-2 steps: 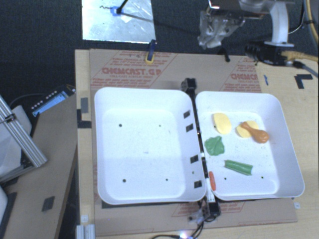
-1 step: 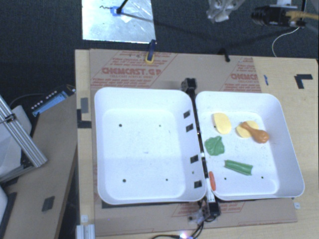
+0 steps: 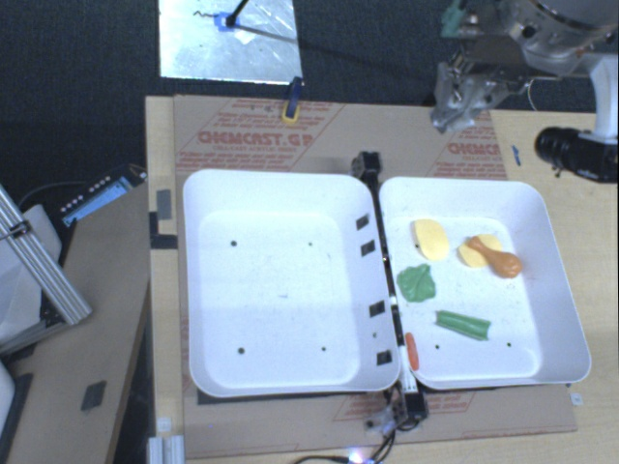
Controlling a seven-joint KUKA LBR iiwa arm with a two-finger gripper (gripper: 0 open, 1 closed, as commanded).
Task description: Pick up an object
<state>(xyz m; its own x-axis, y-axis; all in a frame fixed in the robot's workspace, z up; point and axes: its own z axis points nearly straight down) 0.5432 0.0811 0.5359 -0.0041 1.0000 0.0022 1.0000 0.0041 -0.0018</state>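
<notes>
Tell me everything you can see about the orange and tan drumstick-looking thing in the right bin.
The drumstick toy looks like smooth moulded plastic: a pale tan end toward the left and a rounder orange-brown end toward the right. It lies flat on the floor of the right bin, in the far half, tilted slightly down to the right. The yellow piece sits just to its left, apart from it. Nothing grips it.

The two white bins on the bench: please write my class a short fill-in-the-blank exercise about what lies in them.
1. All the toy food lies in the ____ bin as seen in the camera view.
2. The yellow piece lies beside an orange ____.
3. The long bean pod is ____ in colour.
4. The hand is above the bench's ____ edge, outside both bins.

Missing words: right; drumstick; green; far
</notes>
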